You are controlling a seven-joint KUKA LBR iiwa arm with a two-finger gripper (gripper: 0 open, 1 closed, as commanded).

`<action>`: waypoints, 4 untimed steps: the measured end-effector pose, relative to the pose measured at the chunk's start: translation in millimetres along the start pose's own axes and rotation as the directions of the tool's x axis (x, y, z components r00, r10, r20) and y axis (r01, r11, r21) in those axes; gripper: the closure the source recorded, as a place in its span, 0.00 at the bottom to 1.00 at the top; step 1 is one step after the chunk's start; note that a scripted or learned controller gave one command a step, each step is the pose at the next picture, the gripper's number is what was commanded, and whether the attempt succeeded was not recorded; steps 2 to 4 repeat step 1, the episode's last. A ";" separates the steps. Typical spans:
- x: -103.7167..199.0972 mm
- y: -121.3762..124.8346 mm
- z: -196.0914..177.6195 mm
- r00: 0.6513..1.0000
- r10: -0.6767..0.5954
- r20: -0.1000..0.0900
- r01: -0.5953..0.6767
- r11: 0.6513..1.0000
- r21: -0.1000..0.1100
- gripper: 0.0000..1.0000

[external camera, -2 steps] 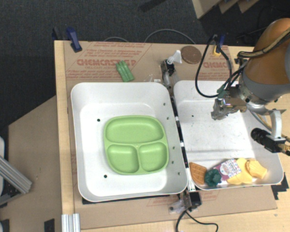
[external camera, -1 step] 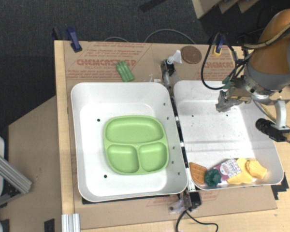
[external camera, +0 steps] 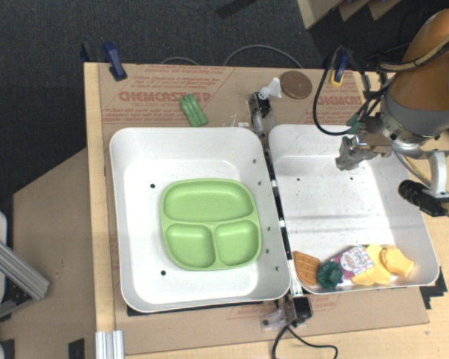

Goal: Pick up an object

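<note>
Toys for this pick lie bunched in the near corner of the right bin (external camera: pixel 314 170): a pink-and-white packet (external camera: pixel 356 260), a yellow piece (external camera: pixel 367 277), an orange biscuit-like piece (external camera: pixel 396 261), a dark green clump (external camera: pixel 329 275) and a waffle-brown wedge (external camera: pixel 305 266). They touch or overlap one another and sit close against the bin's near wall.

Your gripper (external camera: pixel 349 155) hangs over the far part of that same bin, well apart from the pile, with nothing between its fingers. Whether it is spread or closed, you cannot tell at this size.

To do the step well, you likely want to bring the arm toward the near wall and choose a piece at the edge of the cluster. The wedge on the left looks least crowded, judging from the gap around it. Come down straight, since the wall leaves little room for a finger on that side, and a slanted approach could shove the pile.

Around you, the left bin (external camera: pixel 135 200) holds a green divided plate (external camera: pixel 209 223). Both bins rest on a cardboard sheet (external camera: pixel 157 88) printed with red lettering, where a green clip (external camera: pixel 194 111) and a brown disc (external camera: pixel 295 85) lie. Black cables loop near the arm, and dark carpet lies beyond.
</note>
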State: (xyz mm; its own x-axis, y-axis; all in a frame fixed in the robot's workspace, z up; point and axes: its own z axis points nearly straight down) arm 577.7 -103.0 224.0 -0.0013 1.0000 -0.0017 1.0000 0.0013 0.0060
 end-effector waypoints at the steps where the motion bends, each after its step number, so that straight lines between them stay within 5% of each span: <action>1: 0.1 0.8 -10.1 1.000 0.000 0.001 0.000 1.000 -0.003 1.00; 4: 0.1 0.8 -10.1 1.000 0.000 0.001 0.000 1.000 -0.003 1.00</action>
